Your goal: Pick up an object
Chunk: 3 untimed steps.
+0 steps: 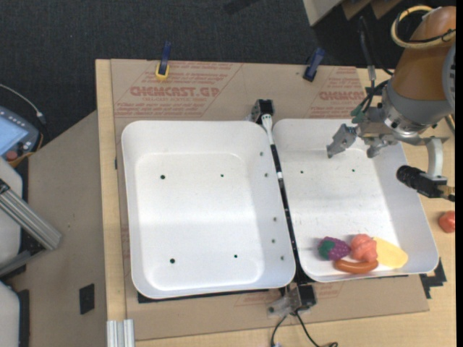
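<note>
Four toys [359, 253] lie clustered at the right bin's [318, 194] near edge. I see my tool [358, 142] spread open, empty, above the far edge; approach pending, descent required.

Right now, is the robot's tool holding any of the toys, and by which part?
No, nothing is held. The tool hangs open over the bare upper part of the right bin. The toys lie together in that bin's near corner, apart from it.
</note>
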Tool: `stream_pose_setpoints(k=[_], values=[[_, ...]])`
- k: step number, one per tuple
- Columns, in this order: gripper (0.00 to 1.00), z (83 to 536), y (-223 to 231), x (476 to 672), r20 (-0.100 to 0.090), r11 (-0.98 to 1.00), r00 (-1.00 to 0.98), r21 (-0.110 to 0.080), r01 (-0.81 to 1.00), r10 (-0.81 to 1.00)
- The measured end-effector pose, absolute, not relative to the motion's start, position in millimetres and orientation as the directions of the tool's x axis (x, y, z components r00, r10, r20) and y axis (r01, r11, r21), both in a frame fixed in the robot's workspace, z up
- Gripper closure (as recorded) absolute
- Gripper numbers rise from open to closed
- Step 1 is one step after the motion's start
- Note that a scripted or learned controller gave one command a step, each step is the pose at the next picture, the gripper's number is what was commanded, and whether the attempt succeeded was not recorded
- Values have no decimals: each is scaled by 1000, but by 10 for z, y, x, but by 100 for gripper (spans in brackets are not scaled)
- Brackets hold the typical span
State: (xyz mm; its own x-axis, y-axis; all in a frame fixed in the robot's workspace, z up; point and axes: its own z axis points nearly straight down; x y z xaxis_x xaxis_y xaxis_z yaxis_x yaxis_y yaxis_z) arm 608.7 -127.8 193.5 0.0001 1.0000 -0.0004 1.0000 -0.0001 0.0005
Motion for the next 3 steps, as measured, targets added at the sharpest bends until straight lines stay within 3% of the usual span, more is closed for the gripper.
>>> stream_pose_setpoints(k=[1, 2, 3], values=[[0, 2342, -902, 5590, 3, 3, -3, -3, 1000, 1000], [0, 1834, -225, 5456, 2, 1, -1, -4, 1000, 1000], [0, 2175, -136, 5871, -1, 1, -1, 4, 1000, 1000]])
